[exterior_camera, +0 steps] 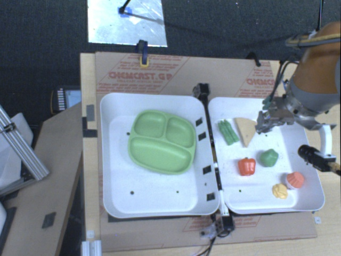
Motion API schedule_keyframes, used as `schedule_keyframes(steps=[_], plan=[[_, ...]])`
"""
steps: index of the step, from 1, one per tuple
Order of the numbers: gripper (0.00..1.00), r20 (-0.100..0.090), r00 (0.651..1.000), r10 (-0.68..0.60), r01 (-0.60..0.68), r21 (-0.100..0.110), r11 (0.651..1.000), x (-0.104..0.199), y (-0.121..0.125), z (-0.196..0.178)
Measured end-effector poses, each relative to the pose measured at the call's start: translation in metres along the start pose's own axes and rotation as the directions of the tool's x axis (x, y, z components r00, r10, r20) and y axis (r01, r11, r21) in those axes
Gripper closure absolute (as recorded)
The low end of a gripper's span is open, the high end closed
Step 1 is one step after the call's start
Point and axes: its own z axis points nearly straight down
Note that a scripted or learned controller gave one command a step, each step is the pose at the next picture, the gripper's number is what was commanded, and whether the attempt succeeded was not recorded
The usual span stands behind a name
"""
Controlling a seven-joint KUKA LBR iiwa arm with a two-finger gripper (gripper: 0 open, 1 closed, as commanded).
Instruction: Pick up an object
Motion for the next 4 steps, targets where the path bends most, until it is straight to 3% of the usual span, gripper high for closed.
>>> schedule_keyframes(steps=[1,2,4], plan=[[1.00,-0.001,1.000,-0.003,0.003,0.000,1.000,0.051,0.028,0.003],[1.00,-0.001,1.000,-0.002,0.002,0.001,1.000,0.108,0.039,0.014],[1.00,0.000,1.000,0.000,0.000,0.001,1.000,0.190,0.068,0.022]])
